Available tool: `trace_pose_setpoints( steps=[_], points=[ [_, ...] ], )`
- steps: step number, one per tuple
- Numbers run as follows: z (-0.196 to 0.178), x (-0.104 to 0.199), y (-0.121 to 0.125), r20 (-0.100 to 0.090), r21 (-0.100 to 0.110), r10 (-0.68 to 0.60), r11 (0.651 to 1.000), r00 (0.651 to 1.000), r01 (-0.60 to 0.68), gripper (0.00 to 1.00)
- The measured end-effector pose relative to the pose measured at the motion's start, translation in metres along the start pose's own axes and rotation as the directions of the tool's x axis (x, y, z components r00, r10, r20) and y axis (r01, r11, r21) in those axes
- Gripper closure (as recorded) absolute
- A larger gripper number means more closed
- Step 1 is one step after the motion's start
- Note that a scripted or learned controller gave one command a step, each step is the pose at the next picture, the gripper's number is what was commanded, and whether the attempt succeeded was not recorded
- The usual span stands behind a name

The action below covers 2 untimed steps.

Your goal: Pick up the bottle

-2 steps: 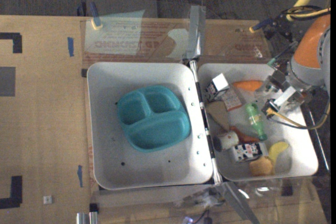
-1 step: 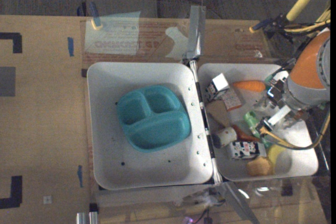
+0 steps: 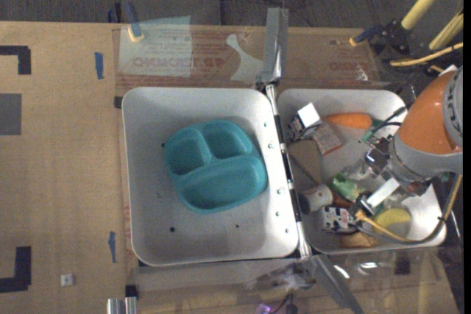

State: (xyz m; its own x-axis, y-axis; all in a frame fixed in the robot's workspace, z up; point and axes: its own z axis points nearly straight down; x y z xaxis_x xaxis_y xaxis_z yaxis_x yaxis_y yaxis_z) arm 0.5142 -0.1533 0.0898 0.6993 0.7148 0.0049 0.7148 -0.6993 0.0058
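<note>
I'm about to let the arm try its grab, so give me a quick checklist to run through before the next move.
1. End effector over the right bin, where the clutter lies: ok.
2. Bottle picked out among the clutter: cannot tell; the green item beside the end effector may be part of it.
3. Bottle already held: cannot tell.
4. Free room around the target: not ok; the white cup, yellow item and brown card piece crowd that spot.
5. Left bin out of the arm's way, with the teal divided plate in it: ok.
</note>
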Motion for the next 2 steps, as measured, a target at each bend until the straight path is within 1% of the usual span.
trace_pose_setpoints(
  steps=[1, 2],
  points=[
    [-0.001, -0.021, -0.02, -0.005, -0.008, 0.152, 0.988, 0.988, -0.153, 0.0],
    [-0.07, -0.018, -0.031, 0.008, 0.006, 0.262, 0.965, 0.965, -0.262, 0.0]
  ],
)
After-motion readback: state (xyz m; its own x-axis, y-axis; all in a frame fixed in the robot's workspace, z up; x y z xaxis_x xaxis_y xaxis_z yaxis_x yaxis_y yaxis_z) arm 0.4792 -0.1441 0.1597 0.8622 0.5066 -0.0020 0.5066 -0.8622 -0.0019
